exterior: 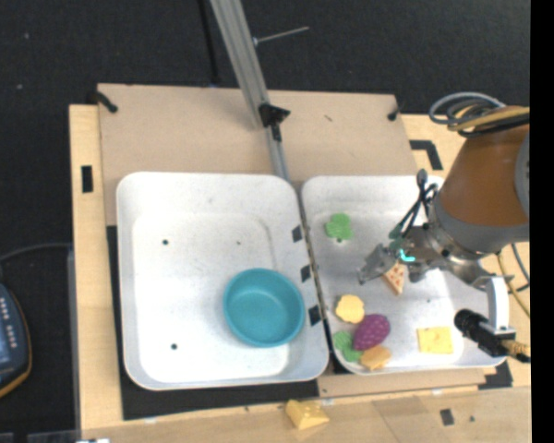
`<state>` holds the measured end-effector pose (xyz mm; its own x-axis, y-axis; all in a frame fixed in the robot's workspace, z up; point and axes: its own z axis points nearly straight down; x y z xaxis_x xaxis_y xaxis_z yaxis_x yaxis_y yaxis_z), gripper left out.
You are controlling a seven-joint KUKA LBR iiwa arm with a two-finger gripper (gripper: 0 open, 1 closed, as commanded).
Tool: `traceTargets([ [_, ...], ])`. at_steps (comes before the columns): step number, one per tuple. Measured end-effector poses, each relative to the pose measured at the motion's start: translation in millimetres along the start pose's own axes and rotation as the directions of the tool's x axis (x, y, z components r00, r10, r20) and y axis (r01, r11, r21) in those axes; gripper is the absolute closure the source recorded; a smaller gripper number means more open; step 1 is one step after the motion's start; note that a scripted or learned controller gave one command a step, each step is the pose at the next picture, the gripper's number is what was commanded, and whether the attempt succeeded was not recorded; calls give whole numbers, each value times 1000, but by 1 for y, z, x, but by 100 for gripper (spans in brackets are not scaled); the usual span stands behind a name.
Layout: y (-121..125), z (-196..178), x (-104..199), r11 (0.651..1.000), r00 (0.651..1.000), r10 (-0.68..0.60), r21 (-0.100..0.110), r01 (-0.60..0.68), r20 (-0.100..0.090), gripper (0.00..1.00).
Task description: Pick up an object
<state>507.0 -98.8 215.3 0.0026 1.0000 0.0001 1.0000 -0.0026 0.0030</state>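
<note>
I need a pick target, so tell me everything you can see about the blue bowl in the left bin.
The blue bowl is a round, teal-blue bowl, smooth like plastic, with a thick rim and a slightly darker inside. It stands upright, mouth up, with nothing visible inside. It rests on the floor of the left bin, toward that bin's near right corner, close to the wall shared with the right bin. Nothing else touches it; the pincer is over the right bin, away from it.

bowl (262, 306) in left bin (166, 210)
</note>
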Motion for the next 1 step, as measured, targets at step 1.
traceTargets([
  [1,-4,63,-2,1000,1000,-2,8,2,1,0],
])
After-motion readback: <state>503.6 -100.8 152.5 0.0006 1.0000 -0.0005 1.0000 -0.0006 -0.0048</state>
